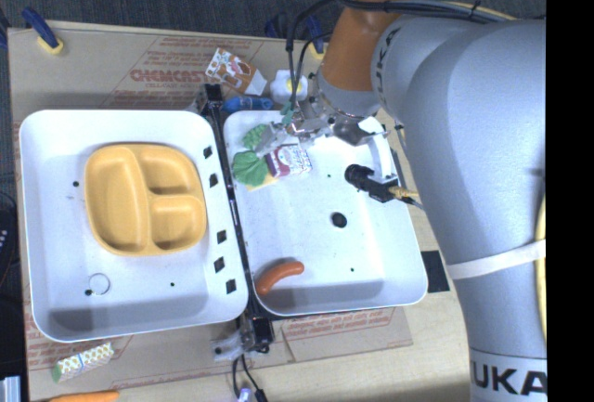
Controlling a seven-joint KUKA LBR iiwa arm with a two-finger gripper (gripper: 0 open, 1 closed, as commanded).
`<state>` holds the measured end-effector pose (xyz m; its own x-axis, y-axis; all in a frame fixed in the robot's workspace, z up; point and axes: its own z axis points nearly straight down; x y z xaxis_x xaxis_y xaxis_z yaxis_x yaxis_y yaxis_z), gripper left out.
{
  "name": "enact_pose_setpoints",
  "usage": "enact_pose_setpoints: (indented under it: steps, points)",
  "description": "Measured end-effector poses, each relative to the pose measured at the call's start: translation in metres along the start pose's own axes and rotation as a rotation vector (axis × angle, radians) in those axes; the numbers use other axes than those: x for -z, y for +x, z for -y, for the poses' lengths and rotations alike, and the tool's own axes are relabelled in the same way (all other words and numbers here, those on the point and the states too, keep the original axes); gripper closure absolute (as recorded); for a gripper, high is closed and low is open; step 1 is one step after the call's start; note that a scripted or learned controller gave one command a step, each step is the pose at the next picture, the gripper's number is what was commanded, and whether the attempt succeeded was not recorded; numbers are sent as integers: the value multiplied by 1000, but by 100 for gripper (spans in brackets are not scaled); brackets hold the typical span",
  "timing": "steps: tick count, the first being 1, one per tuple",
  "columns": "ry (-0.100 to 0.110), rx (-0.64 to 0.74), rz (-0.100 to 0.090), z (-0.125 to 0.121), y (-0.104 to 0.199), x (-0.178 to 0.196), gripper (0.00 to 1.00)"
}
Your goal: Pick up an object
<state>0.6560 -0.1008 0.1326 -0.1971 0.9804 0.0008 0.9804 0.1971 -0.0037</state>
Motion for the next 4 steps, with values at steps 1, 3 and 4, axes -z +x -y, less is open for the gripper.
enact_pose_setpoints:
  steps: [1, 3, 4]
  points:
    - [3, -506, -3, 1, -12, -35, 0]
    - [-12, 20, 3, 41, -53, -24, 100]
    - [-1, -7, 0, 96, -8, 63, 100]
